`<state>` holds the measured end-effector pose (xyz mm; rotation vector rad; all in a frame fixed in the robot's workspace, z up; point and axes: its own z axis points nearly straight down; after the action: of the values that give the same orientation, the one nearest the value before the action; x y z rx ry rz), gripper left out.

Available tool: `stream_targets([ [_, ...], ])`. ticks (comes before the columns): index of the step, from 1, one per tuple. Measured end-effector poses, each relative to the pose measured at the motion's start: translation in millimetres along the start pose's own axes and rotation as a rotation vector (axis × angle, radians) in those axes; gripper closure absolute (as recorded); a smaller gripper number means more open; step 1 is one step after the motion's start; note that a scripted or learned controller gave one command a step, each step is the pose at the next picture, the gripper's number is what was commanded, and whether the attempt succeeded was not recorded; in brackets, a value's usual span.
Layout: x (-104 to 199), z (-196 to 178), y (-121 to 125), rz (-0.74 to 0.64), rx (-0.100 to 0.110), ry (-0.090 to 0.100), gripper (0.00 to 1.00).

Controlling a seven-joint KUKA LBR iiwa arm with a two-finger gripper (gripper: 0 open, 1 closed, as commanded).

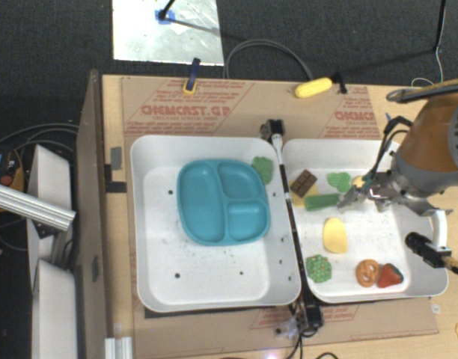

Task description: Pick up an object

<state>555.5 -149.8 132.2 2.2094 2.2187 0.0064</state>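
Note:
My gripper (354, 197) hangs low over the upper middle of the right bin (431, 279), coming in from the right. Just left of its tip lies a long green piece (319, 200), and a round green piece (338, 179) sits right behind the tip. A brown block (302, 182) rests near the bin's left wall. Toward the front lie a pale yellow piece (334, 235), a knobbly green piece (318, 268), an orange ring (367, 272) and a red piece (391, 274). I see nothing lifted off the bin floor.
The left bin (158, 275) holds a blue divided plate (222, 202) with a green piece (263, 169) at its far right corner. A divider (286, 200) separates the bins. The arm's grey and orange body (435, 144) overhangs the right bin's far right. A yellow item (313, 88) lies on the cardboard behind.

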Motion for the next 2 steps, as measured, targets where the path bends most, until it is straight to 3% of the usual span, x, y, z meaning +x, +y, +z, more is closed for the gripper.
stream_targets([
  [1,61,7,-32,-0.002,0.012,0.007,0.00],
  [2,58,-4,-30,-0.001,0.007,0.005,1.00],
])
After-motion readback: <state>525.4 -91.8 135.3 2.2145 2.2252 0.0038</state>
